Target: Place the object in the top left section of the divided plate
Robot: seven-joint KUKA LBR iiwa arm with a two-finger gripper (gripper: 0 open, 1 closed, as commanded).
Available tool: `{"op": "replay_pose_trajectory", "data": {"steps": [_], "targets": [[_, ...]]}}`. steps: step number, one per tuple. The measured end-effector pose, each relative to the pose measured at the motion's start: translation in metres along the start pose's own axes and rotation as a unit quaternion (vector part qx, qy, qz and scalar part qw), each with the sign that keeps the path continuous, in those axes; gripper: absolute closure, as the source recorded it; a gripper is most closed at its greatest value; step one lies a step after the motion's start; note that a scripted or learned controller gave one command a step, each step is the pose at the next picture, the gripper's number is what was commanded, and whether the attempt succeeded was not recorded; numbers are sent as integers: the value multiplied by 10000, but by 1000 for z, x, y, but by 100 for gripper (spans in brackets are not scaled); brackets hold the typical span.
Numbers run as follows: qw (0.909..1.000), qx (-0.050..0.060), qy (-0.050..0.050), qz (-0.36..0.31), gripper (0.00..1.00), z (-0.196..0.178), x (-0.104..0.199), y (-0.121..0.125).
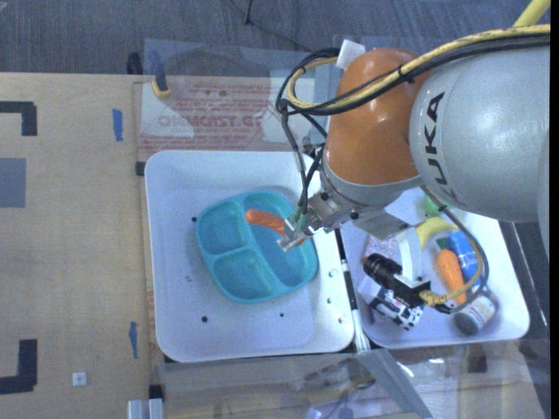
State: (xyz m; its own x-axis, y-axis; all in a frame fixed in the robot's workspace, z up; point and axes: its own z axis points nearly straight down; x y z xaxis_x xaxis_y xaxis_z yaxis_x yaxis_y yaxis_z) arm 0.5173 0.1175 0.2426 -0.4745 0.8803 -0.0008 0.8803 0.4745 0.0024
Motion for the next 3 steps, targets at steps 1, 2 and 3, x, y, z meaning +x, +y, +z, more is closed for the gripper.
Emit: {"op": "replay_pose_trajectory", "data": {"steps": [1, 2, 3], "targets": [[9872, 29, 5, 1594, 100, 17, 67, 7], [9897, 24, 5, 1432, 100, 70, 17, 5], [9890, 28, 7, 1480, 100, 81, 37, 11]]}}
